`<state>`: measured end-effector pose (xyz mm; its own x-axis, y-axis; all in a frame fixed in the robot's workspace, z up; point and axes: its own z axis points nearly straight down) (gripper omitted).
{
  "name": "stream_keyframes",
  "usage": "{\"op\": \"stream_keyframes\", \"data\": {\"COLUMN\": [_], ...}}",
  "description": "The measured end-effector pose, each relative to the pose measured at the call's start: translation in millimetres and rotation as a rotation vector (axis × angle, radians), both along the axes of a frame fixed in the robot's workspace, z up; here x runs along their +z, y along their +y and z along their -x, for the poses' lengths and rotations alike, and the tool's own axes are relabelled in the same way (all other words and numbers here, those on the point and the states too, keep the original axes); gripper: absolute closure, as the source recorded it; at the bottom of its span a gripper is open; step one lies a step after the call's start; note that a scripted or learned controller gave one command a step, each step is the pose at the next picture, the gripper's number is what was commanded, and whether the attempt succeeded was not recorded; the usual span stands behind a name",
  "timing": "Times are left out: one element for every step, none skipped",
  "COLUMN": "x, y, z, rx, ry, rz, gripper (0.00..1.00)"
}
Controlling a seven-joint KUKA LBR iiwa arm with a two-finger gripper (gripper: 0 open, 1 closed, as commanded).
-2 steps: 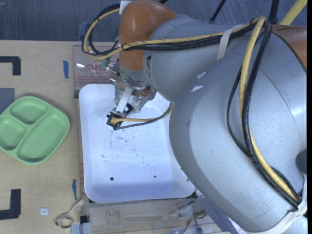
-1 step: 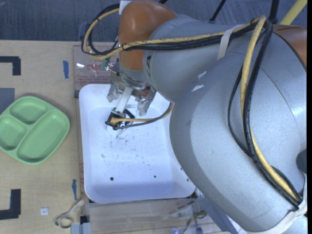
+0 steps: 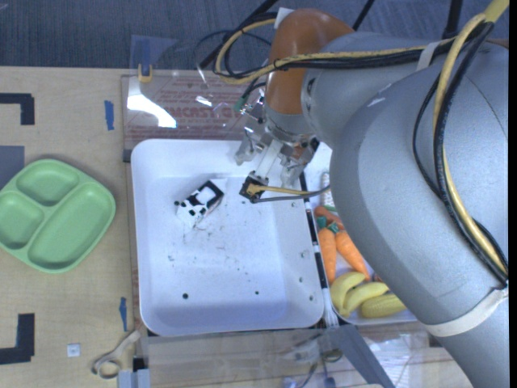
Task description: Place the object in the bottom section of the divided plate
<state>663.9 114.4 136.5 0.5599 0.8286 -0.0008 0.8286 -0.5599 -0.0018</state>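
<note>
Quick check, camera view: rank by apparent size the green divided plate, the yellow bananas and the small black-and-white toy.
1. Green divided plate.
2. Yellow bananas, partly hidden by the grey arm.
3. Small black-and-white toy, looking only slightly smaller than the bananas.

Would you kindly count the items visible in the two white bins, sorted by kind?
black-and-white toy: 1
carrots: 2
bananas: 2
Total in view: 5

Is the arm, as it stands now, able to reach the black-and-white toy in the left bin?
Probably yes. The end effector hangs over the left bin, close to the right of the black-and-white toy, and nothing lies between them.
</note>
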Motion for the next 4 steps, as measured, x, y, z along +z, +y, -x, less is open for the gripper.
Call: {"op": "stream_keyframes", "data": {"x": [89.4,85.0,42.0,9.8], "y": [-48.2,112.9,60.0,18.0], "z": [-2.7,66.0,10.7,8.3], "rx": [-0.485,-0.417,-0.502,-0.777], "ry": [-0.003,0.000,0.000,0.000], "rz": [0.000,-0.001,0.000,0.000], "gripper": [0.00,0.00,0.00,0.00]}}
